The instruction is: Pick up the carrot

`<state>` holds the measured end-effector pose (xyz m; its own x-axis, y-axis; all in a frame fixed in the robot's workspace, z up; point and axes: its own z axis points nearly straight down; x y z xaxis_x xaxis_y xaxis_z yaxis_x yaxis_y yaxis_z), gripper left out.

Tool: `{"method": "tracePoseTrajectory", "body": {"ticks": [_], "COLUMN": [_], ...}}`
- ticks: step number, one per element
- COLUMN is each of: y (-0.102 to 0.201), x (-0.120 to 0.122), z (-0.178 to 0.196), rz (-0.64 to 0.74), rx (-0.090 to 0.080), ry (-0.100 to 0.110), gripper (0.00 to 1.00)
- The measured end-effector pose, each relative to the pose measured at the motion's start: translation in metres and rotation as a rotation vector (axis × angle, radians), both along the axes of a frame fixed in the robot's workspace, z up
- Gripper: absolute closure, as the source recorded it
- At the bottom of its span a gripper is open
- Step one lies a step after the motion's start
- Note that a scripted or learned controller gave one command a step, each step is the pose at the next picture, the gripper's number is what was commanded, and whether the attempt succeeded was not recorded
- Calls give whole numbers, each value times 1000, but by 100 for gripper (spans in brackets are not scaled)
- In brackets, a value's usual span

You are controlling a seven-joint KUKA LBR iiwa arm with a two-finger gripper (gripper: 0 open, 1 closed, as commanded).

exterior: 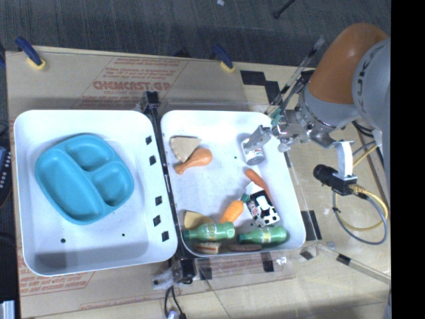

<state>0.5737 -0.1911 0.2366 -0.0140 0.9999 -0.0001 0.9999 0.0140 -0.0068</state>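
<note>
The carrot [232, 211], a short orange tapered piece, lies in the lower middle of the right bin [219, 121]. It rests against a cow-patterned carton [263, 208]. My gripper [254, 149] hangs over the bin's upper right part, up and to the right of the carrot and well apart from it. A red-orange elongated piece [254, 177] lies just below the gripper. Nothing shows in the gripper's grasp.
A bread wedge [182, 145] and a drumstick [194, 159] lie at the right bin's upper left. Two green bottles [209, 231] [263, 235] and a cheese wedge [193, 218] crowd its front edge. The left bin [40, 244] holds a blue divided plate [83, 177].
</note>
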Motion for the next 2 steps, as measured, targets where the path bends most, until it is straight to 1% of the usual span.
{"method": "tracePoseTrajectory", "body": {"ticks": [1, 2], "y": [-5, 39], "x": [-18, -88], "z": [-146, -145], "rz": [182, -275], "rx": [3, 1], "ry": [-3, -5], "gripper": [0, 0]}}
